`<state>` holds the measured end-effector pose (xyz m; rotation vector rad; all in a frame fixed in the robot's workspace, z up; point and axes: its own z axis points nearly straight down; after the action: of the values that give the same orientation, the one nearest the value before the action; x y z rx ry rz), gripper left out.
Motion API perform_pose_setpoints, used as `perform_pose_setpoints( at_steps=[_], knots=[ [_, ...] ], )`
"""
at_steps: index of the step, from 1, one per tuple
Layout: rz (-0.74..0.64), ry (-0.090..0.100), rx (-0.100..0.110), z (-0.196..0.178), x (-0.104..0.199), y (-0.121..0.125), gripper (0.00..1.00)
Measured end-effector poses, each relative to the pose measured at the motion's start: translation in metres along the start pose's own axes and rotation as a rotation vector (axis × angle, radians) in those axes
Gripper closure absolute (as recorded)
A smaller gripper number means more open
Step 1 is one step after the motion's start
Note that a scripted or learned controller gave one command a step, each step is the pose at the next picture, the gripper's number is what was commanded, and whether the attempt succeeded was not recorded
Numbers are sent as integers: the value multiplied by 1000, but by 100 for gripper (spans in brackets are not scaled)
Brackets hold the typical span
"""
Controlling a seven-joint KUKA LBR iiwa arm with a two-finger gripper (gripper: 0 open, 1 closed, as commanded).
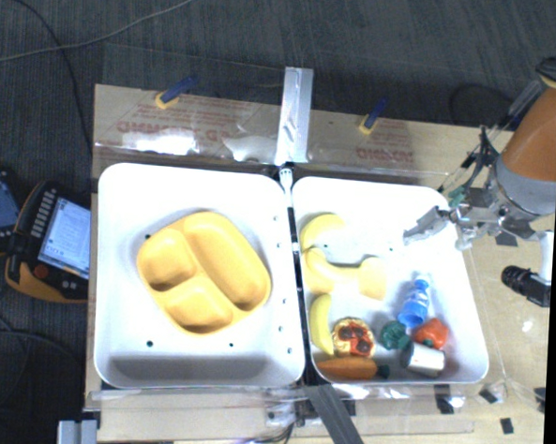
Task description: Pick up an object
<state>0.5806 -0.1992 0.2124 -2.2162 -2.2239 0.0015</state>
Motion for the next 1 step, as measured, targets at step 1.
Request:
perform_pose_setpoints(
  at_steps=[1],
  knots=[
    [57,2,1,79,-19,-42,0]
  ],
)
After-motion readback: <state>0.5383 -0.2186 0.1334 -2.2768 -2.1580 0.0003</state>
